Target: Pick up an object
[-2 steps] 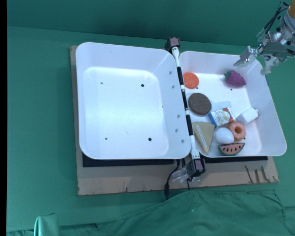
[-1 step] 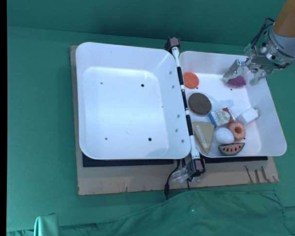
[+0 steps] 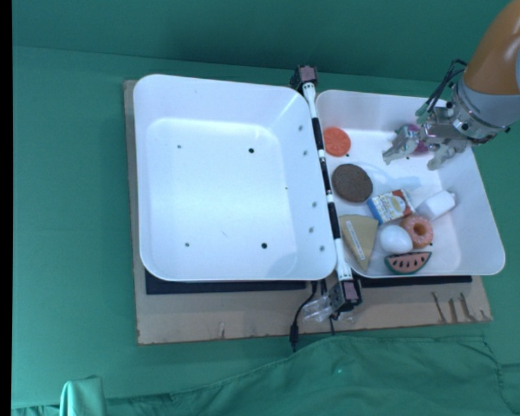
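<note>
Desk (image 3: 69, 189): covered in smooth green cloth, with a flat brown cardboard sheet (image 3: 243, 328) under both bins
Left bin (image 3: 225, 94): shallow, glossy white plastic with rounded corners and a few small dark dots on its floor; well to the left of the gripper
Right bin (image 3: 490, 254): same glossy white plastic; the gripper hangs over its upper part
Gripper (image 3: 423, 146): grey metal, its fingers spread apart with nothing between them, touching no object that can be seen; something pink shows among them, too small to tell what
Arm (image 3: 503, 50): grey with a smooth orange band, reaching in from the right
Orange disc (image 3: 335, 140): flat, round, matte; left of the gripper, near the bin's left wall
Brown disc (image 3: 352, 182): flat, round, rough-looking; below and left of the gripper
Carton (image 3: 390, 204): small boxy pack, blue, orange and white; below the gripper
White bottle (image 3: 435, 204): small, smooth, lying on its side; just below the gripper, beside the carton
Doughnut (image 3: 418, 230): ring-shaped, pinkish-orange; further below
Egg (image 3: 395, 239): white, smooth, oval; touching the doughnut
Cheese wedge (image 3: 361, 237): pale yellow, triangular; below and left
Watermelon slice (image 3: 408, 262): red half-round with green rind; farthest below the gripper
</note>
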{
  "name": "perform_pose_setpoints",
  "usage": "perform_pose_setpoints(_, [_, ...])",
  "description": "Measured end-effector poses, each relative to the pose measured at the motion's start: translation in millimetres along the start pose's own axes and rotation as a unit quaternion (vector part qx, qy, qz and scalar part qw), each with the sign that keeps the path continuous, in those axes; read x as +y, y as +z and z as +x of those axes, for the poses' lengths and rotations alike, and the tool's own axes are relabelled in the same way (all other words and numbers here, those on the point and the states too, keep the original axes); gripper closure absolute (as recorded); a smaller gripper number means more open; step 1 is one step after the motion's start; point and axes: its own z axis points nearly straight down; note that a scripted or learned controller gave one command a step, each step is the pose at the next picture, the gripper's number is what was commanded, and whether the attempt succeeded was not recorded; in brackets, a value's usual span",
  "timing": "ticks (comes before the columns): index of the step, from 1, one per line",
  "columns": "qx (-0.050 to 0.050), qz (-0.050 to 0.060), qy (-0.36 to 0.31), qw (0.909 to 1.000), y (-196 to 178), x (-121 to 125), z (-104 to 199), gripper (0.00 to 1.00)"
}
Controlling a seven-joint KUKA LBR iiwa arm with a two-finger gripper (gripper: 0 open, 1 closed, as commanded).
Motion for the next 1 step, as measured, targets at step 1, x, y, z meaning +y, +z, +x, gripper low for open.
perform_pose_setpoints(1, [-0.001, -0.004, 0.0, 1.0, 46.2, 2.0, -1.9, 0.0])
